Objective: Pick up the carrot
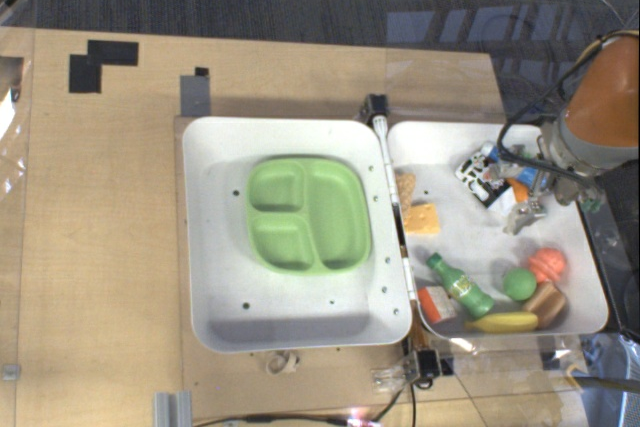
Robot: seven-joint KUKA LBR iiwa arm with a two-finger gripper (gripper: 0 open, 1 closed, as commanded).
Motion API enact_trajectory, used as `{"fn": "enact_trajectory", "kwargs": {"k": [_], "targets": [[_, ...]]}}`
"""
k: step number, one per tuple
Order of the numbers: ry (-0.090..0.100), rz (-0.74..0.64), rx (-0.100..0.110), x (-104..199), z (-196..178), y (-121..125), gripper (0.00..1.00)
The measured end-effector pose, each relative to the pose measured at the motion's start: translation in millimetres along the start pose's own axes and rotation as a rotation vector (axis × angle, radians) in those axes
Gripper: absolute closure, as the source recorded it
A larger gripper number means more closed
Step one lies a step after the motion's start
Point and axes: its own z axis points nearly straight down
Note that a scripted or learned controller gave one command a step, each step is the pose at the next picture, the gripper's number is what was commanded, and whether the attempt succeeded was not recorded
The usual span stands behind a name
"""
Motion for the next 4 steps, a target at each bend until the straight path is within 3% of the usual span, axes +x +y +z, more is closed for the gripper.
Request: {"fn": "enact_trajectory", "kwargs": {"k": [1, 2, 3, 4], "targets": [[0.014, -0.015, -0.004, -17.5, -3.8, -1.0, 0.00], [0.019, -0.014, -0.004, 22.5, -86.1, 1.5, 0.00], [0.031, 0.340, -0.008, -4.7, -9.9, 3.9, 0.00], [0.020, 0.210, -0.003, 18.8, 13.8, 6.9, 0.00]]}}
